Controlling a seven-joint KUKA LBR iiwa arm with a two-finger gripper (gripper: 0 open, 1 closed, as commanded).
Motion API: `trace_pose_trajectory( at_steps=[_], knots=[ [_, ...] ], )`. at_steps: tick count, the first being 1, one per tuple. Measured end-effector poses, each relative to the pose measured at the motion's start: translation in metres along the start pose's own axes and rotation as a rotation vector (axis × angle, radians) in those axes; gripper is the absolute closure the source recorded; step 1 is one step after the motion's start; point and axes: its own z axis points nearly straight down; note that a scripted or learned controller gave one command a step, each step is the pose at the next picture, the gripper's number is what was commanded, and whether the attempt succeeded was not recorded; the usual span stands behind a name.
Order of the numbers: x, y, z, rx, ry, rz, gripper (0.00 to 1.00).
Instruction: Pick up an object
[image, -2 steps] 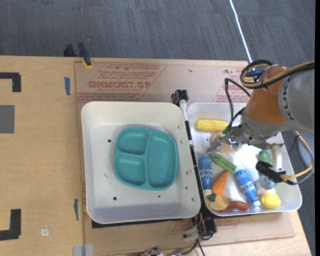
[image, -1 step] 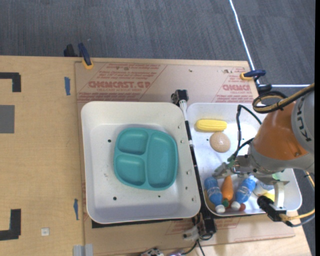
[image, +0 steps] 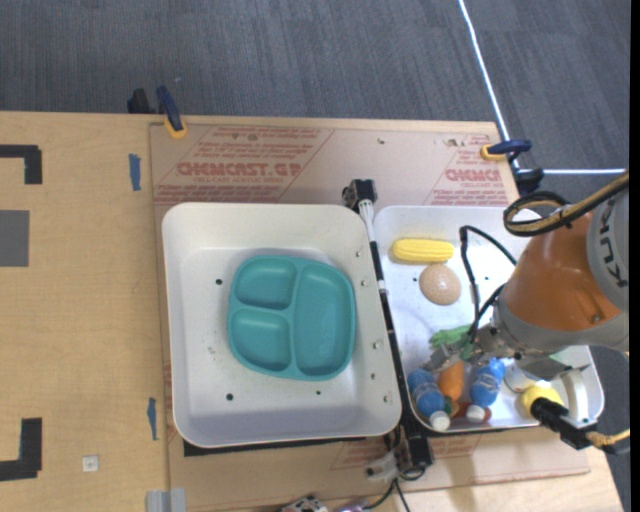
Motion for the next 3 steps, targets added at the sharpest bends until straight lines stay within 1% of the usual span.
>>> trace_pose_trajectory(
  at_steps=[1, 2, 3],
  knots=[
    [-0.001, 0.001, -0.011, -0.005, -0.002, 0.001, 1.0],
    [0.032, 0.006, -0.098, 0.004, 0.004, -0.349, 1.0],
    [0.032, 0.006, -0.098, 0.004, 0.004, -0.348, 0.0]
  ],
)
